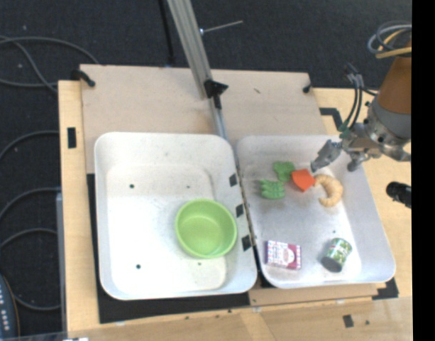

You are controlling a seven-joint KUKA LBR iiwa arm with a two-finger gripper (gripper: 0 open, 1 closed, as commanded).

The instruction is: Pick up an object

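Note:
The right bin holds an orange block, a tan croissant-shaped toy, two green toys, a purple and white packet and a green can lying on its side. My gripper hangs over the right bin's upper right part, just above and right of the orange block and the croissant. Its two fingers stand apart, with nothing between them.
The left bin holds a green bowl near its lower right corner. A grey metal pole slants up from between the bins. The arm's orange band sits at the right edge.

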